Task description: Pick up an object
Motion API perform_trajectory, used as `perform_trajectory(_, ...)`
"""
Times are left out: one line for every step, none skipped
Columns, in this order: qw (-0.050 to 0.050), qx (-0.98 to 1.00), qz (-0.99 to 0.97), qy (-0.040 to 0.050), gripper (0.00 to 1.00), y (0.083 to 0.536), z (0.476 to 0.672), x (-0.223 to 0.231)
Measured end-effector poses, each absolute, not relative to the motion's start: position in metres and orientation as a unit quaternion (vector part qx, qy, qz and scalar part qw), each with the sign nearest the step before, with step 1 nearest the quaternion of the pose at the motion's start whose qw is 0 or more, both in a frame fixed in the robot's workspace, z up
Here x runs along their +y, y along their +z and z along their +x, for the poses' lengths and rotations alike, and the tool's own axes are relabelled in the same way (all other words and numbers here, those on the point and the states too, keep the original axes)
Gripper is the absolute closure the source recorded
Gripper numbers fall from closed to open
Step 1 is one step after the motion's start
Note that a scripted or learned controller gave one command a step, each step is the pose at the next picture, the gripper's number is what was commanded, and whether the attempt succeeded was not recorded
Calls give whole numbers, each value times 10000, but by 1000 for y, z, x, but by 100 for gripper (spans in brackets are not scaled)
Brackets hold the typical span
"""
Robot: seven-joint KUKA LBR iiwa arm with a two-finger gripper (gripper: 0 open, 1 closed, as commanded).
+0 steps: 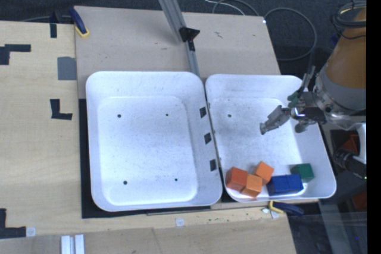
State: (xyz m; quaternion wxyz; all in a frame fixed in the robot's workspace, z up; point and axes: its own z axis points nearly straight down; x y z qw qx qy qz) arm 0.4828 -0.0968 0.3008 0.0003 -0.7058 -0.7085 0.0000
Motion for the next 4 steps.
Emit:
perform_trajectory(10, -7076, -7066, 12, 0, 286, 482, -89)
perform_trajectory(-31, -7074, -7068, -17, 0, 360, 483, -100)
perform_trajectory(-9, -7070, -7072, 3, 0, 367, 499, -123)
perform_trajectory(-32, -7089, -7053, -26, 0, 479, 483, -84)
